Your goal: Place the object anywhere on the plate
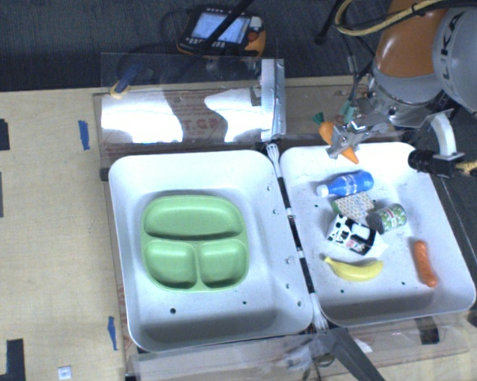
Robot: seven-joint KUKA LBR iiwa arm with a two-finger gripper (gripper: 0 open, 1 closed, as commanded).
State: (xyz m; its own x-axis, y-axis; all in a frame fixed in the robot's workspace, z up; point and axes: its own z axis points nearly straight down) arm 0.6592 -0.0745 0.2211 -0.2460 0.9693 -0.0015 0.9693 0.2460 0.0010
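I think I am in the carry step. My gripper (350,134) hangs over the far edge of the right bin (453,289), and a small orange carrot toy (340,143) sits pinched between its fingers — it looks lifted, not lying down. The green plate (195,239) is well off to the gripper's left and a bit nearer me, in the left bin (141,314). Next I must swing across the middle wall and let go above the plate. Just below the gripper lies a blue bottle (348,184) — its label is too blurry to read.
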